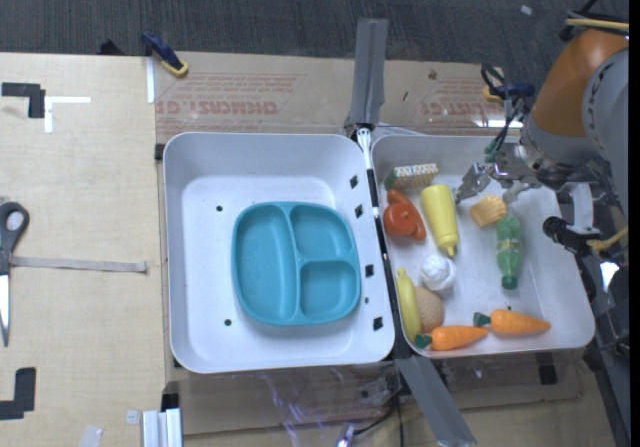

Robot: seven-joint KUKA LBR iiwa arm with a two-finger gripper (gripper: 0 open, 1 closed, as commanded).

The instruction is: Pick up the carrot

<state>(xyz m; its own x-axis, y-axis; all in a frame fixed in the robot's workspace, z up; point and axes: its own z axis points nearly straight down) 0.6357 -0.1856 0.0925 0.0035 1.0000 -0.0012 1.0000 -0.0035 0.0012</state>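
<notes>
Nothing picked yet; nearest the camera, well apart from the claw, two tapered orange plastic carrots (pixel 518 323) on the right white bin (pixel 570 307) floor; farther back, metal two-finger claw (pixel 480 178) splayed open, empty, just beside a yellow wedge (pixel 488 211).

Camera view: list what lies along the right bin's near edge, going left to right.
Banana → brown potato → first carrot → second carrot.
</notes>
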